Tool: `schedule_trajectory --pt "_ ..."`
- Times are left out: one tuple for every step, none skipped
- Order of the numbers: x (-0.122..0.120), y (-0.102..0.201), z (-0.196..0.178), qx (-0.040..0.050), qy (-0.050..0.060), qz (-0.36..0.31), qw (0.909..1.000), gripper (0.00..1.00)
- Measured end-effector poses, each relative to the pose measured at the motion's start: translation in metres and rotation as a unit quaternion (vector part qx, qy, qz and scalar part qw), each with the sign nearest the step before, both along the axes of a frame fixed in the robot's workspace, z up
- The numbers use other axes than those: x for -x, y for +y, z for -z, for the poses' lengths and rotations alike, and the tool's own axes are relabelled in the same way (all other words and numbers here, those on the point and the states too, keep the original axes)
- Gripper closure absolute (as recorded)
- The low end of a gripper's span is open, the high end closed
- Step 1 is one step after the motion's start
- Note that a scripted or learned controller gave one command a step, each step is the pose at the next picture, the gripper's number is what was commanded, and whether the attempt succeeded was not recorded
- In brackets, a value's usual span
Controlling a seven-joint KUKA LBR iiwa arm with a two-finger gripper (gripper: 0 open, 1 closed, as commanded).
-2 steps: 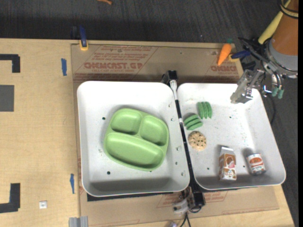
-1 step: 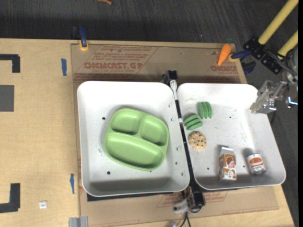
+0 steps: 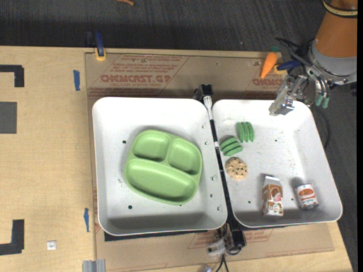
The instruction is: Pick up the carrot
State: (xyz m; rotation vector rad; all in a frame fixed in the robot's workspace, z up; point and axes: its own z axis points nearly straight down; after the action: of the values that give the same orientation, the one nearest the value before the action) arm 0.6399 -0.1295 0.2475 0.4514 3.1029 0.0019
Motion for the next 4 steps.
schedule_trajectory --pt "-0.020 0.005 -0.013 0.0008 -0.001 -0.034 0.9994 1.00" --pt "-0.021 0.006 -0.024 0.0010 -0.005 -0.033 0.9994 1.00" --pt "-0.018 0.089 -0.040 -0.0002 -0.001 -0.012 0.9999 1.00" --pt "0.003 0.054 0.022 0.0005 0.002 -0.108 0.9941 1.00"
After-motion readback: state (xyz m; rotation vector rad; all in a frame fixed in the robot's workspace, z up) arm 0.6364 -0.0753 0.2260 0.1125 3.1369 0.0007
